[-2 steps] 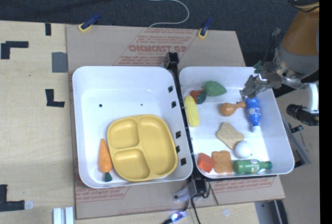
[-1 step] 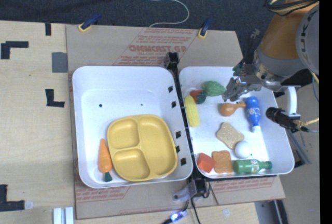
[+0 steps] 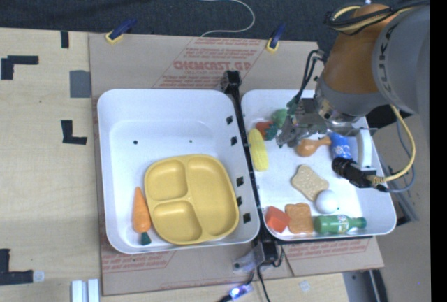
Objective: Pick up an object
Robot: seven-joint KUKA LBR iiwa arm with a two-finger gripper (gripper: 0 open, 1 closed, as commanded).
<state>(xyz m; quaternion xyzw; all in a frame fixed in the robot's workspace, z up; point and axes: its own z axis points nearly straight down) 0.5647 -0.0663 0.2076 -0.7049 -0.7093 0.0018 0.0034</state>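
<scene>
My gripper [image 3: 290, 134] hangs over the upper middle of the right bin [image 3: 383, 213], below the grey and orange wrist. Just left of it lie a green item [image 3: 278, 115] and a small red piece [image 3: 262, 128]. An orange piece [image 3: 309, 148] lies just to its right and a yellow corn cob [image 3: 258, 150] to its lower left. Nothing is seen held in the gripper. Further down the bin lie a bread slice [image 3: 309, 182], a white egg [image 3: 327, 201], a green bottle [image 3: 339, 224], a toast-coloured square [image 3: 300, 218] and a red piece [image 3: 276, 219].
A blue can [image 3: 342, 147] lies at the right side of the right bin, partly under the arm. The left bin [image 3: 115, 119] holds a yellow divided plate [image 3: 190, 197] and a carrot [image 3: 141, 213]. Black cables run along the arm's right side.
</scene>
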